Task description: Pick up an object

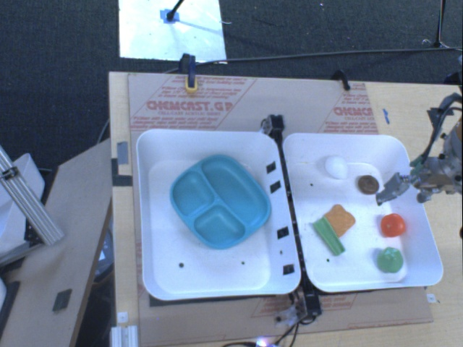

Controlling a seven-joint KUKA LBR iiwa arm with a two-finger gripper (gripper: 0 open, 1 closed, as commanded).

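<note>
The right bin holds several small items: a white egg, a brown round piece, an orange piece, a green stick, a red tomato and a green pepper. My gripper hangs over the right side of this bin, just right of the brown piece and above the red tomato. I see nothing held in it.
The left bin holds a blue divided plate. A black divider with clips runs between the bins. The arm comes in from the right edge, with cables above it.
</note>
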